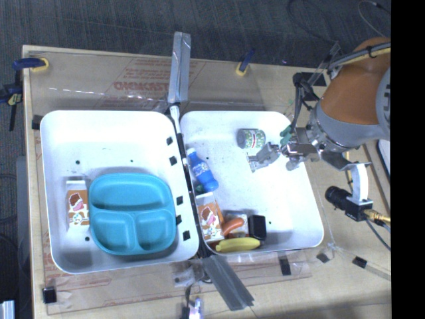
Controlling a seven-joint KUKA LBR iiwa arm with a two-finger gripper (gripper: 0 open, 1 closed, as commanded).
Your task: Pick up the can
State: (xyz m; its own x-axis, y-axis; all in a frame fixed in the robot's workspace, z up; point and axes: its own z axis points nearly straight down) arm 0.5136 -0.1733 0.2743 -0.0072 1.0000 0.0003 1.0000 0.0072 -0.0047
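The can (252, 138) is small, with a green and white label, and lies on its side in the upper part of the right bin (285, 208). My gripper (275, 156) hangs just right of and below the can, over the bin's right side. Its two grey fingers (260, 158) are spread apart with nothing between them. The can lies a short way off the fingertips, apart from them.
A blue bottle (201, 171) lies along the right bin's left wall. A snack box (210, 220), an orange item (233, 226), a black block (257, 226) and a banana (238, 244) crowd its lower edge. The left bin (99, 135) holds a blue divided tray (132, 213) and a small carton (78, 203).
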